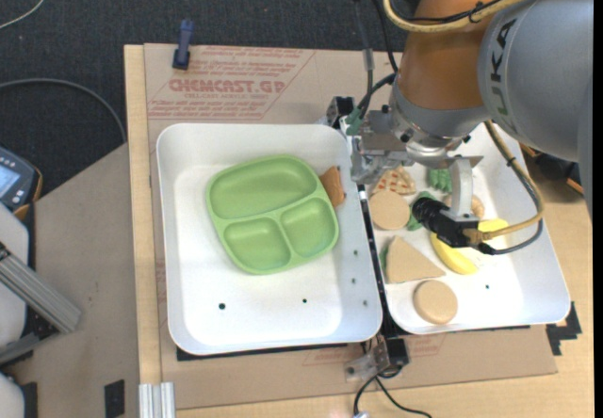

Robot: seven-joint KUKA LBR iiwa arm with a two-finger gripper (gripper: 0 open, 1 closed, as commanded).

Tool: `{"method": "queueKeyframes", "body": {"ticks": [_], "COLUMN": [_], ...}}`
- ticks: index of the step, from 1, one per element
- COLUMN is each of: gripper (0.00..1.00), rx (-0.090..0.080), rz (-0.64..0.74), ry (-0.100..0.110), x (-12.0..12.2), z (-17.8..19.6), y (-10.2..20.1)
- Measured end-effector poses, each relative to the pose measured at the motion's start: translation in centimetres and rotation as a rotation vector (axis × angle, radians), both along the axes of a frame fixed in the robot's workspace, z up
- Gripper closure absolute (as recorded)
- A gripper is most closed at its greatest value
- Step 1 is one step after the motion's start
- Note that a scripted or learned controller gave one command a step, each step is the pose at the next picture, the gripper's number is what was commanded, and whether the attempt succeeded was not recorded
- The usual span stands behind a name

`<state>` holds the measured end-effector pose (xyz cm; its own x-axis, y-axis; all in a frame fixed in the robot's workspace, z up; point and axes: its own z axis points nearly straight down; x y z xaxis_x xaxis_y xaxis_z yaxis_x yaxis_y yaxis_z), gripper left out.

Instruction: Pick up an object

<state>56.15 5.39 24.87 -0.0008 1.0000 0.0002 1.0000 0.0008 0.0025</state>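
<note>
End effector [412,183] lowered into right bin [542,265] over toy food: banana [456,256], round biscuit [436,301]. Grip state cannot be told; nothing seen lifted. Pick judged pending.

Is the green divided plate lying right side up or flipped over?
Right side up: the green plate shows its three hollow compartments facing upward in the left bin.

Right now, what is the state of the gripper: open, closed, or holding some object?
Gripper: above the right bin, over the toy food pieces; whether it is open, closed or holding anything cannot be told from this view.
</note>
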Motion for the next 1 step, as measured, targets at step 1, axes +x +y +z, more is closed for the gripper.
{"method": "queueKeyframes", "body": {"ticks": [1], "gripper": [1.0], "rx": [0.002], "rz": [0.001], "ry": [-0.008], "x": [-6.04], "z": [9.97], "y": [-0.08]}}
